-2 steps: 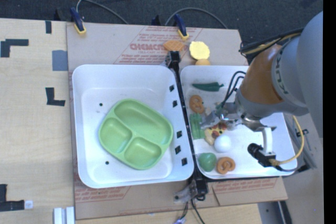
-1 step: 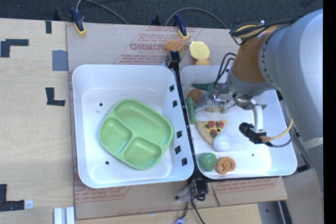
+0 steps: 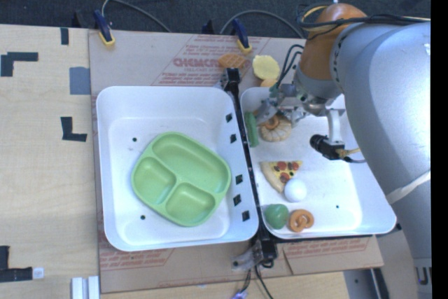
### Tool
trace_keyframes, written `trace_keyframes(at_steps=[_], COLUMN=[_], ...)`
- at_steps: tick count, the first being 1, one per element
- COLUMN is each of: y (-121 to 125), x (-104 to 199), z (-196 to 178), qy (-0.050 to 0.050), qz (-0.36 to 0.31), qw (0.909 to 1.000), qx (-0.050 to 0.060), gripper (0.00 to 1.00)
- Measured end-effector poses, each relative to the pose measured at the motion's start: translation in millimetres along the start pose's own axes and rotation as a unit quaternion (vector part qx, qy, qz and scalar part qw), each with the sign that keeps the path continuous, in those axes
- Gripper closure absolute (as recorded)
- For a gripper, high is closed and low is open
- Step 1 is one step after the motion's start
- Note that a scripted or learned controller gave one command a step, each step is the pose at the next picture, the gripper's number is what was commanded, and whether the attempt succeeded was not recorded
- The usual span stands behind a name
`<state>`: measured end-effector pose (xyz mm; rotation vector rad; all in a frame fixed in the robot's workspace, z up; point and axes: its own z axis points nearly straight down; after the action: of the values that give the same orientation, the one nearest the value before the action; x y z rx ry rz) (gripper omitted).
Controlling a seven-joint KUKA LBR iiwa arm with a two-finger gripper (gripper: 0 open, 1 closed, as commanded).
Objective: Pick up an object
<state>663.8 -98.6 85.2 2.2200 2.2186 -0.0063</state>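
Observation:
My gripper [image 3: 278,110] hangs low over the back left part of the right bin [image 3: 350,220]. Directly beneath and touching its tip lies a tan, round pastry-like toy [image 3: 274,130]. Further forward in the same bin lie a pizza slice [image 3: 281,172], a white ball [image 3: 295,190], a green ball [image 3: 276,215] and a small pretzel [image 3: 301,220]. A green stick [image 3: 250,128] rests against that bin's left wall.
The left bin [image 3: 115,150] holds a green divided plate [image 3: 181,178]. Behind the bins, on the cardboard, sit a yellow piece [image 3: 266,68] and an orange piece [image 3: 231,61]. The arm's bulky grey body [image 3: 392,101] covers the right bin's right side.

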Motion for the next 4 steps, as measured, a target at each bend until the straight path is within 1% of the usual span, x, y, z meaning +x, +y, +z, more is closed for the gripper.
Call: trace_keyframes(at_steps=[1, 2, 3, 4], y=[2.7, 2.7, 2.9, 2.7], x=[-0.1, 0.3, -1.1, 0.0], z=[0.3, 0.2, 0.4, 0.3], qy=[0.000, -0.001, 0.001, 0.000], qz=[0.000, 0.000, 0.000, 0.001], qw=[1.0000, 1.0000, 1.0000, 1.0000], qx=[0.004, 0.004, 0.004, 0.004], gripper=[0.00, 0.00, 0.00, 0.00])
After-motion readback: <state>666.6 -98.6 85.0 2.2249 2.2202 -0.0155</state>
